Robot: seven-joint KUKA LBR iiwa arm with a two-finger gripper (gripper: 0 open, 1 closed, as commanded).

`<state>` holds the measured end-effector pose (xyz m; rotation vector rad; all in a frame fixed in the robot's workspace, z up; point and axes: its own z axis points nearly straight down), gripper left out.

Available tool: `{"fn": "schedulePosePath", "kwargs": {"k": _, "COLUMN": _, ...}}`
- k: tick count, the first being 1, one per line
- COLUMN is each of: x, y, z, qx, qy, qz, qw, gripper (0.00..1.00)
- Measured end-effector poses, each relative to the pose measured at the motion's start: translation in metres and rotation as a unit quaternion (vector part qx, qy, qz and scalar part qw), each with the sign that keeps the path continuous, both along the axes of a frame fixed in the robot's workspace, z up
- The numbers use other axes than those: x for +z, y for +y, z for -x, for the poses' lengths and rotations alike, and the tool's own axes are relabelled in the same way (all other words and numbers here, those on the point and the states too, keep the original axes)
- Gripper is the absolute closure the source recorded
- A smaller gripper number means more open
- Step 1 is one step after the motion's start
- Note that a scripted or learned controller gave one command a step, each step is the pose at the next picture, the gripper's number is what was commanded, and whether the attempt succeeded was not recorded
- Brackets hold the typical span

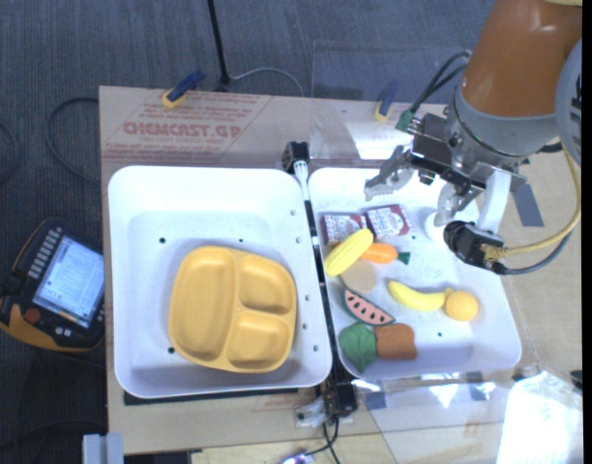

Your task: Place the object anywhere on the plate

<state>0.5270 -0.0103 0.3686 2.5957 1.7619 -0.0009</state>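
I saw the gripper (419, 189) hanging w/ fingers spread wide, nothing between them, over the right bin (504, 332). Toy food incl. a banana (415, 297) lay there; yellow plate (233, 307) sat in left bin (141, 211).

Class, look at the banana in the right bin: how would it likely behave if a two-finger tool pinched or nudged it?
The banana looks smooth and glossy, so probably slippery. Its curved shape may make it pivot when pushed. It touches the lemon, which would likely shift too.

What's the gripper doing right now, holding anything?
Gripper: open, holding nothing, above the back of the right bin; yellow plate bare.
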Motion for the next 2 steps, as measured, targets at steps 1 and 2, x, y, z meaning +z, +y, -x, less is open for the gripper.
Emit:
{"fn": "schedulePosePath", "kwargs": {"k": 1, "x": -0.001, "y": -0.036, "z": 0.043, "qx": -0.105, "qy": 0.003, "qz": -0.0004, "qw": 0.9945, "gripper": 0.00}}
{"fn": "schedulePosePath", "kwargs": {"k": 2, "x": 0.049, "y": -0.081, "z": 0.043, "qx": 0.031, "qy": 0.000, "qz": 0.0009, "qw": 0.9995, "gripper": 0.00}}
